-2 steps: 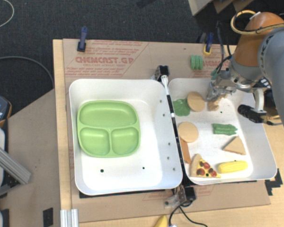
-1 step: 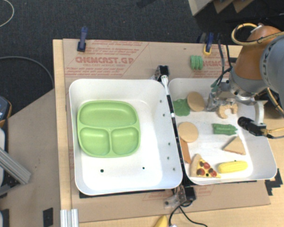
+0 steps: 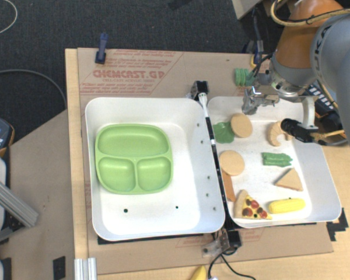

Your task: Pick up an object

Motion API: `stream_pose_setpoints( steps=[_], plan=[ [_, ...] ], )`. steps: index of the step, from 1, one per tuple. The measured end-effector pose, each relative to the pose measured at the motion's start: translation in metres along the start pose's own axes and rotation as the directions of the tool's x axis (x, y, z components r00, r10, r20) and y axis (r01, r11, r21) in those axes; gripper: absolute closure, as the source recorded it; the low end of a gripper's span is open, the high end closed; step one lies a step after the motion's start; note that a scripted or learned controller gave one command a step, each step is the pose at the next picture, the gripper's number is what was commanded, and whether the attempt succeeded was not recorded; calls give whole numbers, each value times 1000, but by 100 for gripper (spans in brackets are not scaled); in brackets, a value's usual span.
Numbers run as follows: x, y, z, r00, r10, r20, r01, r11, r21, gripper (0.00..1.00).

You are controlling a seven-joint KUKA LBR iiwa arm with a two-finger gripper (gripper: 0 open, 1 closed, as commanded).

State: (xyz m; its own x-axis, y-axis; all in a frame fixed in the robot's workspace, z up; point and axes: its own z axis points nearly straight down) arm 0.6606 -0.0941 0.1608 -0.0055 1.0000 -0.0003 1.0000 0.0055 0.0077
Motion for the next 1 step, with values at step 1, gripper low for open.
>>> stream_pose_setpoints(
  steps=[1],
  plan=[
    [60, -37, -67, 1000, 0, -2, 0, 1000, 5, 100]
  ],
)
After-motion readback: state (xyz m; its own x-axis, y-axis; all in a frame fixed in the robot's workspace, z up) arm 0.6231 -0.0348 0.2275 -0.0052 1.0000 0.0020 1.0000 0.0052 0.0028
